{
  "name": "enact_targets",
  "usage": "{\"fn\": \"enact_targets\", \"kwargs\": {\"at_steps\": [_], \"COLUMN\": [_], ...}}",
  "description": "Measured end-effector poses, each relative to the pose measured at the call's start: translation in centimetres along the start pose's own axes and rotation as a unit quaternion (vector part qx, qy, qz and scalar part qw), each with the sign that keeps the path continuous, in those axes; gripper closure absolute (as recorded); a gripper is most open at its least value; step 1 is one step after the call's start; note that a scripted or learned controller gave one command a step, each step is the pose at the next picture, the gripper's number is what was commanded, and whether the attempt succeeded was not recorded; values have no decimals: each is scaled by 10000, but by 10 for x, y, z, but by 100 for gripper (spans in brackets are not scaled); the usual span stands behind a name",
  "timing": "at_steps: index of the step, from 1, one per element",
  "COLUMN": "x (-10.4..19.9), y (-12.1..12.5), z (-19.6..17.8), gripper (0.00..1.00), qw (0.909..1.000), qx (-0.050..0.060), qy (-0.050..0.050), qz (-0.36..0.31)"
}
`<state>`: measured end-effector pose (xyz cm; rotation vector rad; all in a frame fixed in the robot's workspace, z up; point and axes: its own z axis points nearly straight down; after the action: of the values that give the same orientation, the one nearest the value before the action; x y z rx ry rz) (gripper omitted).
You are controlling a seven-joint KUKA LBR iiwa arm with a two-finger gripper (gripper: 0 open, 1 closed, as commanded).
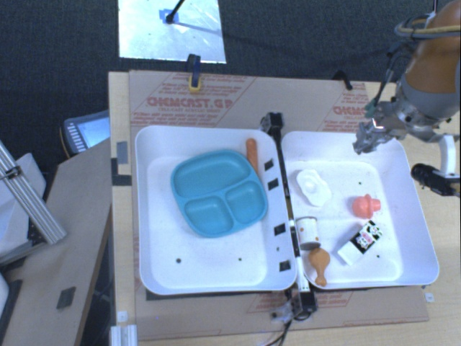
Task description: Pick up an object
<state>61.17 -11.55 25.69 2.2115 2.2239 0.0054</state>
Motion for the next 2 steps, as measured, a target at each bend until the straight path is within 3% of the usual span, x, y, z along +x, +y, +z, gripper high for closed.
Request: {"fn": "enact_targets", "kwargs": {"at_steps": [2], "x": [103], "y": [-11], "z": [-1], "gripper": [100], "qw": [10000], "qx": [27], "qy": [17], "qz": [-21]}}
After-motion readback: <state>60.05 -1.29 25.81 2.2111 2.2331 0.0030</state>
